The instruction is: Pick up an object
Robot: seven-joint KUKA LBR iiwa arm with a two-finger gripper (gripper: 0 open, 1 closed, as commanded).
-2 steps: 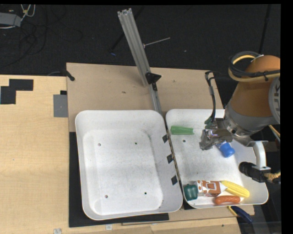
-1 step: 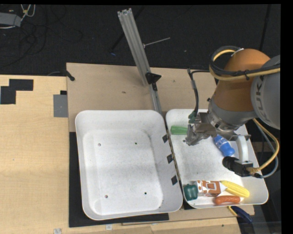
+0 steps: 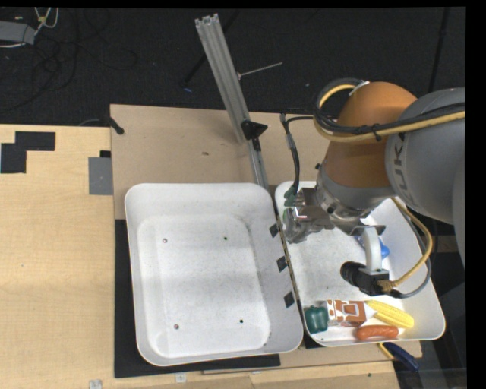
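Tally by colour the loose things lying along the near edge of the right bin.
green thing: 1
orange-and-white pack: 1
yellow thing: 1
red sausage-shaped thing: 1
Total: 4

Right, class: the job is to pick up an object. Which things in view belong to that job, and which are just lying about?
Belong to the job: claw; toy bin; green block; carton; yellow toy; red sausage.

Lying about: other bin; metal rail; cables.
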